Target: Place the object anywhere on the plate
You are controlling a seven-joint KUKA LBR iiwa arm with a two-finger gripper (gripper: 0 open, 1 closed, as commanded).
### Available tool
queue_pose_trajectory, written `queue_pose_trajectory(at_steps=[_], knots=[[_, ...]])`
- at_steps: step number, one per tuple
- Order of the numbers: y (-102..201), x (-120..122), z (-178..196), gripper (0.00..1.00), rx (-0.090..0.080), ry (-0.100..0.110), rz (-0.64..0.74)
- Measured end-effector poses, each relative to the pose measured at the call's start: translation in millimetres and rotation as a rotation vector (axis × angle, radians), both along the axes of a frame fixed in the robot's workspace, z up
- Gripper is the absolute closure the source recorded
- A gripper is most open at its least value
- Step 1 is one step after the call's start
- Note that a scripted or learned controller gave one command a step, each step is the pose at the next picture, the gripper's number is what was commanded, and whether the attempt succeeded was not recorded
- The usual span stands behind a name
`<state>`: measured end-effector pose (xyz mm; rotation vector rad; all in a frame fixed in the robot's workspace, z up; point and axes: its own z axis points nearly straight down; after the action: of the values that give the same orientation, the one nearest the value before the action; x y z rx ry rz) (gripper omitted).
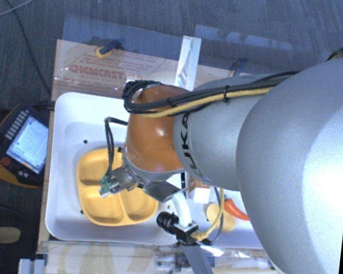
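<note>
Arm: a large grey arm [281, 153] reaches in from the right and covers much of the bench; its orange band [153, 131] sits over the middle of the white bin.
Gripper: the gripper [111, 186] hangs below the orange band, over the yellow plate; whether it is open or closed, or has hold of anything, cannot be told, since the wrist hides it.
Bin: the white bin [64, 151] shows its left wall and near-left corner.
Plate: a yellow, sectioned plate [95, 173] lies in the left half of the bin, close to its near edge, partly under the wrist.
Object: an orange, carrot-like piece [236, 209] lies toward the bin's right side, just beside the arm; its long axis runs roughly left to right, tilted slightly, but most of it is hidden.
Nearby: a pale yellow item [213, 214] sits just left of the orange piece, behind black cabling [176, 224].
Obstruction: the arm blocks the bin's right half.
Outside the bin: a handheld control pendant [18, 145] lies on the floor to the left.
</note>
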<state>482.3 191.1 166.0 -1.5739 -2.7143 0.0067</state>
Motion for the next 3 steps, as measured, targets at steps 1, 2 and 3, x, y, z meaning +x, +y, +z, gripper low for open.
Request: queue_pose_trajectory(at_steps=[1,2,3], knots=[[-31,2,94,1.0,0.002,-0.005,0.183],[-31,2,94,0.0,0.002,-0.005,0.183],[-17,2,183,0.0,0.0,-0.007,-0.005]])
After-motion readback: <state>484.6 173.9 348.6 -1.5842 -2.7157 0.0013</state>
